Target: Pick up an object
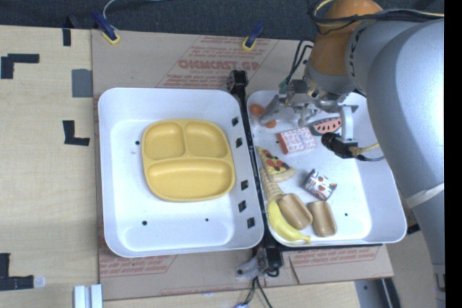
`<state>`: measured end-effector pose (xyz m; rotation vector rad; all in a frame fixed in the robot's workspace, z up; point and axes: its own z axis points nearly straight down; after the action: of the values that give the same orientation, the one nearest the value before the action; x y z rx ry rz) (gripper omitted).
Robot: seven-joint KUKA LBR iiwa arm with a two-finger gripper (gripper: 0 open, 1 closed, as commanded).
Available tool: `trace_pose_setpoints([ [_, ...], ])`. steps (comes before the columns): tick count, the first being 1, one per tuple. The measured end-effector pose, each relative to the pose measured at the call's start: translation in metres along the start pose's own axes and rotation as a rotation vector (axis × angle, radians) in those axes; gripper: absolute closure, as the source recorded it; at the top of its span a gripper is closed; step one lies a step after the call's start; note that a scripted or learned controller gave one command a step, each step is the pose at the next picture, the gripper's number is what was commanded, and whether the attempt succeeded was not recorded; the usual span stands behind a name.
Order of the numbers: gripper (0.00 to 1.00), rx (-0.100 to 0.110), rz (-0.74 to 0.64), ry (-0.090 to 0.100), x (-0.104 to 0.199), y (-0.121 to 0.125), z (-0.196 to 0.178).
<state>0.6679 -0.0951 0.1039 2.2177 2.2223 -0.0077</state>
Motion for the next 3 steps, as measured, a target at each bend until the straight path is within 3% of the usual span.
trace_pose_setpoints([
  [1,0.0,-0.002,0.001,0.003,-0.0027,0.0005,0.0188],
  [2,1.0,-0.001,-0.001,0.002,-0.0026,0.0004,0.0091],
  [3,0.0,-0.002,-0.001,0.001,-0.0027,0.0005,0.0092],
])
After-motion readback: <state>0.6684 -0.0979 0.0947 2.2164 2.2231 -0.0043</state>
